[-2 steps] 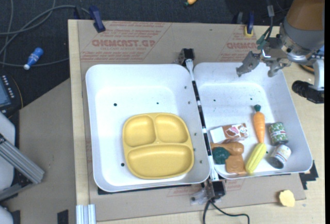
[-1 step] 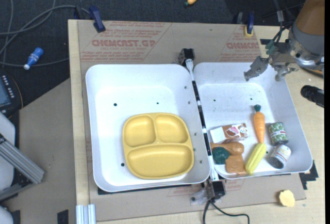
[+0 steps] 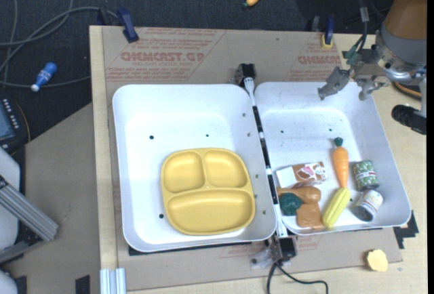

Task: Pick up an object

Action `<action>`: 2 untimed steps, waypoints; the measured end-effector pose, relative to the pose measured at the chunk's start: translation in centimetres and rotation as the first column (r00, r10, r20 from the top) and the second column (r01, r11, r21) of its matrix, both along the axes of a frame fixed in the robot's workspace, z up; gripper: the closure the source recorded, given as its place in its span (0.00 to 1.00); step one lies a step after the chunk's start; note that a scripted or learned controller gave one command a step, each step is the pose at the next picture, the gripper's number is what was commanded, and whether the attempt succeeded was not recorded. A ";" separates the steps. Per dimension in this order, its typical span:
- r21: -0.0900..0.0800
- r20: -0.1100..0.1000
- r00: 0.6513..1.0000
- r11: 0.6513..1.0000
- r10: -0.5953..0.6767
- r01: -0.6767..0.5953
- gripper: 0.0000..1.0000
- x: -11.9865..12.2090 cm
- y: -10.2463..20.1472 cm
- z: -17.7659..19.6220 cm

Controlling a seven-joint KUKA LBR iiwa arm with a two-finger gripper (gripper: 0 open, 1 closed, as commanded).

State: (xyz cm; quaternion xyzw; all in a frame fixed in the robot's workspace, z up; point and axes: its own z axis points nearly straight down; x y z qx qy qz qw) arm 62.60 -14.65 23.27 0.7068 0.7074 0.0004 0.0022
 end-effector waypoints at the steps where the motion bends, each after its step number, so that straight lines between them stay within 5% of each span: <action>1: 0.001 -0.005 1.000 1.000 -0.005 0.005 1.00 -1.4 -3.5 -0.2; 2: 0.003 -0.008 1.000 1.000 -0.001 0.001 1.00 -2.6 -3.5 -3.4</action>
